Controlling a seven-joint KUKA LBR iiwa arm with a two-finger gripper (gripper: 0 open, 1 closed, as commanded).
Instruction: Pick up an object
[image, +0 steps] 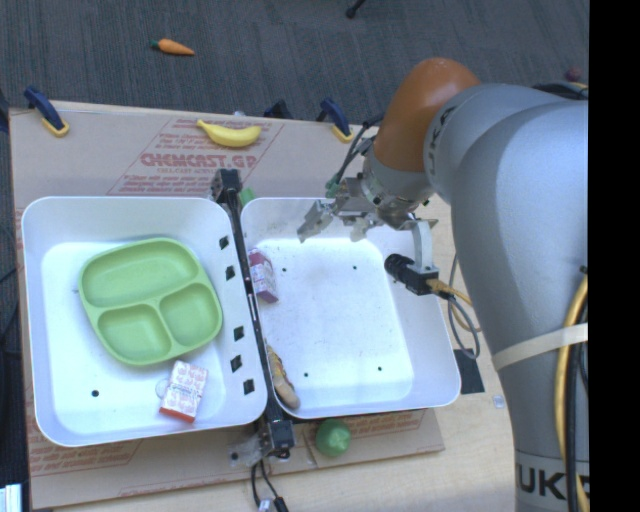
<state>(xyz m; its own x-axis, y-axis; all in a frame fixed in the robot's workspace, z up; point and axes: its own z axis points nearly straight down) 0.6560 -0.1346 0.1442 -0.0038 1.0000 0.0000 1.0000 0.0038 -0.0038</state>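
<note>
1. Camera view puts the likeliest pick, a small pink packet (262, 274), in the right bin (430, 370), tight against the divider wall, so it's an awkward grab.
2. A tan peanut-like thing (281, 380) hugs that same wall near the front corner.
3. Gripper (335, 222) hangs over the back rim with fingers spread, holding nothing, well apart from both.
4. Left bin (40, 330) holds a green tray (150, 298) and a red-white box (184, 389).

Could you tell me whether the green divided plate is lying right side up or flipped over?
Right side up. The plate lies flat in the left bin, its three hollow compartments facing the camera.
</note>
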